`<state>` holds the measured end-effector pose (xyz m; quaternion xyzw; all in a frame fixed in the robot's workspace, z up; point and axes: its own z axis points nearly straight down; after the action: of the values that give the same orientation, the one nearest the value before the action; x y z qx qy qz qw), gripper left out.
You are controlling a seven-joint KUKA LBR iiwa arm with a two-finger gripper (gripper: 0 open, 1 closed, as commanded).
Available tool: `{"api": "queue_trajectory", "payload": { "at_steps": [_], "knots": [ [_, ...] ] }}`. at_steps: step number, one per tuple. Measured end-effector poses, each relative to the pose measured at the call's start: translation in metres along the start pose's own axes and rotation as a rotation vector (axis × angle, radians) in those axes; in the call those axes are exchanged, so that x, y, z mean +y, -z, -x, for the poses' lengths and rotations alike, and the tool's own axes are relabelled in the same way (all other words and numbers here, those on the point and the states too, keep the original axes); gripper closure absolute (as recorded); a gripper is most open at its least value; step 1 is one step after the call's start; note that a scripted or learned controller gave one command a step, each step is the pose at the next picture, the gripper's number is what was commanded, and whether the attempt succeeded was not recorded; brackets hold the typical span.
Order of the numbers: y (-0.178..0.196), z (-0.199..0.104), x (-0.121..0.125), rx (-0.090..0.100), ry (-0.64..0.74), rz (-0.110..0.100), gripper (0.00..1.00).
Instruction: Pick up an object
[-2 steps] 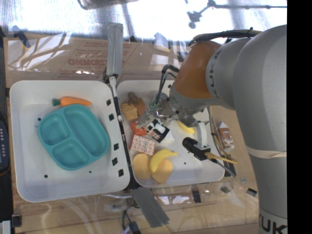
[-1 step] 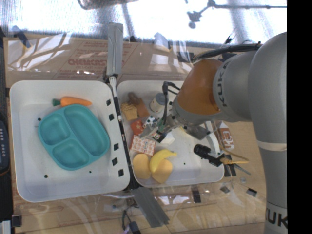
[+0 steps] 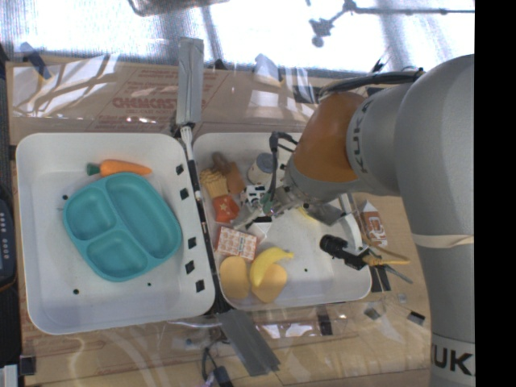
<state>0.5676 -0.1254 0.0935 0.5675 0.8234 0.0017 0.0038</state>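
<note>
My gripper is down in the middle of the right bin, below the orange wrist band; the wrist hides its tip. Just left of it lie a small black-and-white object, a red toy, a yellow block and a brown piece. A grey-white can stands behind the gripper. Toward the front of the bin are a patterned small box, a banana and two yellow-orange round pieces. I see nothing held.
The left bin holds a teal divided plate and an orange carrot behind it. A ridge with black clips separates the two bins. The arm's large grey body covers the right bin's right side.
</note>
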Motion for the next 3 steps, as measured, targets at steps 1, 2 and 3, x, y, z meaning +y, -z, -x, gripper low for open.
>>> {"api": "queue_trajectory", "payload": {
  "at_steps": [1,2,3],
  "knots": [
    [-0.004,-0.007,0.041,0.006,0.246,-0.008,0.00],
    [0.004,-0.006,0.041,0.005,0.250,-0.011,1.00],
    [-0.002,0.002,0.072,0.002,-0.046,-0.007,1.00]
  ]
}}
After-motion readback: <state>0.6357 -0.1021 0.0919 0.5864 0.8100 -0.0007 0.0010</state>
